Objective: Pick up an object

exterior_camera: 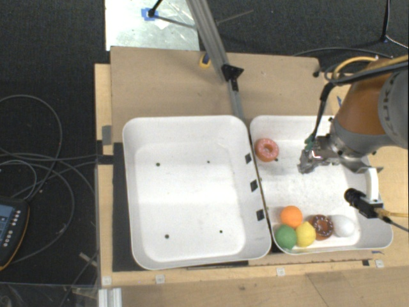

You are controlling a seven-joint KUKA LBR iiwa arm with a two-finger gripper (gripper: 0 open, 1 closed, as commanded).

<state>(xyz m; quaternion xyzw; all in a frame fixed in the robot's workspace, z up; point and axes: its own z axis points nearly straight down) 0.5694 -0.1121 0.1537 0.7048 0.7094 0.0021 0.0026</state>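
The gripper (pixel 308 163) hangs over the right bin (pixel 281 128), right of the pink doughnut (pixel 266 149). Whether it is open or closed cannot be told; it appears to hold nothing.

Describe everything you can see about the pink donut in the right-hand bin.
The pink donut is a small ring with pink frosting speckled with lighter dots and a dark hole in the middle; it looks like a toy. It lies flat on the floor of the right bin, in the far left corner near the wall shared with the left bin. It sits alone: the gripper hangs to its right without touching it, and the other items cluster at the near edge.
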